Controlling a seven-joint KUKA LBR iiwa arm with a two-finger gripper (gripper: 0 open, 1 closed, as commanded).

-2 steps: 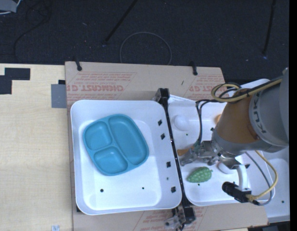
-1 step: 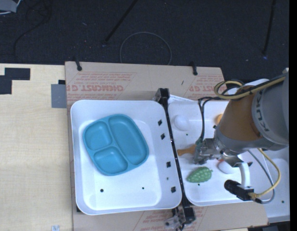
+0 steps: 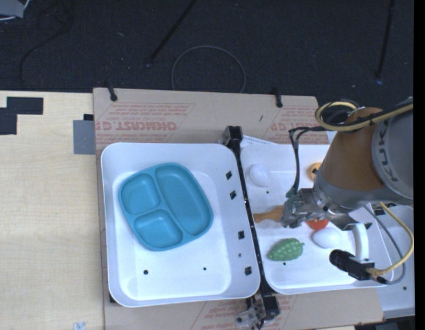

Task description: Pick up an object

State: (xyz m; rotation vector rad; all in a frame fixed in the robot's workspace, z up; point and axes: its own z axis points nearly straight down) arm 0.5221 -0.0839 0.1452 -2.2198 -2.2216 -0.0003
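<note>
A small red-orange plastic object (image 3: 318, 221) lies in the right white bin (image 3: 295, 280), just right of my gripper (image 3: 293, 214); whether the gripper is spread, I cannot tell. I judge I'm reaching; next, close and lift.

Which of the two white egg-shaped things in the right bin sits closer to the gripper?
The white one just right of the gripper, beside the red piece. The other lies apart, near the bin's upper left.
</note>
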